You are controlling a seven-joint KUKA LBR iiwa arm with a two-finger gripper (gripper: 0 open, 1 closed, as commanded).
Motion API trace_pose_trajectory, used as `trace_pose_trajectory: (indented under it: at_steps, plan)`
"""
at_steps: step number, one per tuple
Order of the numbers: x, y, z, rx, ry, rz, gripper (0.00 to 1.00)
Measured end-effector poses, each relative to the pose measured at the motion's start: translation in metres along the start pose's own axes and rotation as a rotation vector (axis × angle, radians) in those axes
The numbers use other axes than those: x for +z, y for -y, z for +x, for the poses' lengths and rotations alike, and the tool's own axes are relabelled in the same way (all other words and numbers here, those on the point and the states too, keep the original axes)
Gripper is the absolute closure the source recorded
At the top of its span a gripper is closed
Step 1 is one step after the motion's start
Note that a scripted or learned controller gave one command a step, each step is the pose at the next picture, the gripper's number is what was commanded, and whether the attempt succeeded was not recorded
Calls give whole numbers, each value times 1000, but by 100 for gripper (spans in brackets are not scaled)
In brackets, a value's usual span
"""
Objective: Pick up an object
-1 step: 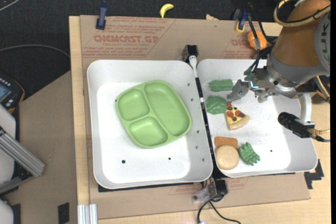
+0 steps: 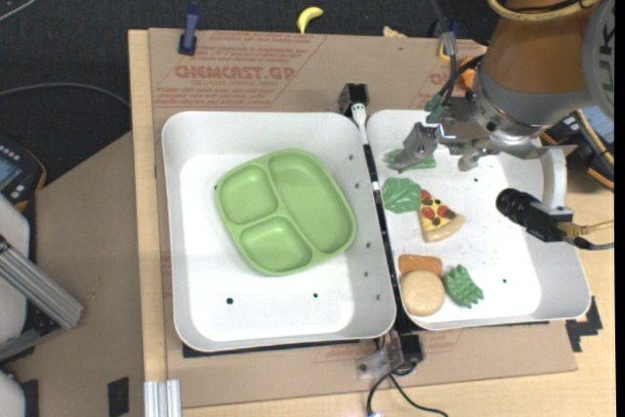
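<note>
My gripper (image 2: 442, 149) hangs over the back of the right bin (image 2: 547, 303), open, with nothing between its fingers. A small green piece (image 2: 397, 158) lies just left of the left fingertip. In front of it sit a green leafy toy (image 2: 400, 194) and a pizza slice (image 2: 438, 219). Nearer the front edge are an orange-brown slab (image 2: 420, 263), a round tan cookie (image 2: 423, 293) and a green broccoli-like toy (image 2: 463, 287). All of them rest on the bin floor, apart from the gripper.
A green three-part plate (image 2: 284, 210) lies in the left bin (image 2: 195, 308). A black clip (image 2: 353, 98) sits on the rims where the two bins meet. On the cardboard behind the bins are a blue clamp (image 2: 189, 27) and a yellow banana (image 2: 310, 17).
</note>
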State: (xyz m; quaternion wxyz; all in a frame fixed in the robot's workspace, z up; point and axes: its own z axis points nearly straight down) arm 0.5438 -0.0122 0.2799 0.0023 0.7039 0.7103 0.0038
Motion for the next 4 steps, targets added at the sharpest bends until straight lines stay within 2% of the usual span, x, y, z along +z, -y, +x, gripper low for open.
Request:
trace_pose_trajectory:
  at_steps: [1,2,3,4]
  plan:
    - [-52,56,38,4,0,3,0]
    - [-59,54,35,7,2,5,100]
    - [-37,65,-5,14,3,13,100]
    - [-28,64,29,6,1,12,100]
